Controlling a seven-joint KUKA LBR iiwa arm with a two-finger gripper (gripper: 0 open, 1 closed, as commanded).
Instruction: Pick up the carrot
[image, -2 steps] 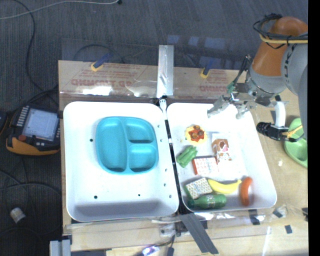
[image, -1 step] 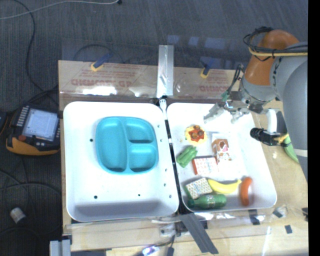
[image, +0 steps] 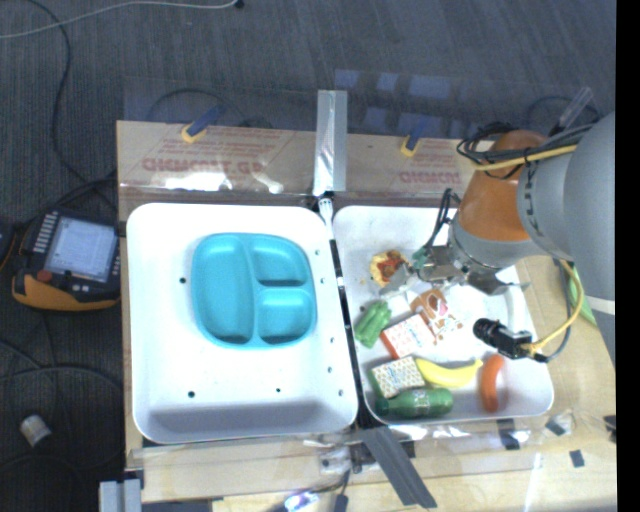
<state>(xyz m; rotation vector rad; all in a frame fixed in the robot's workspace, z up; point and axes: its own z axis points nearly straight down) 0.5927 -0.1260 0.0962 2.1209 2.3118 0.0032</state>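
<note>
Carrot (image: 491, 383): orange, at 5 o'clock in the right bin (image: 535, 400), beside the banana (image: 448, 373).
Handling: probably light, stiff, smooth; I'd pinch mid-body.
My claw (image: 428, 262): can't tell its state.

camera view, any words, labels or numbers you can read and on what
No text reads clearly.
Cardboard panel behind the left bin: red lettering, upside down and blurred, unreadable.
Cardboard panel behind the right bin: red lettering, also blurred, unreadable.
Small food boxes in the right bin: printed faces, too small to read.
Handheld pendant left of the bench: lit screen, too small to read.
</note>
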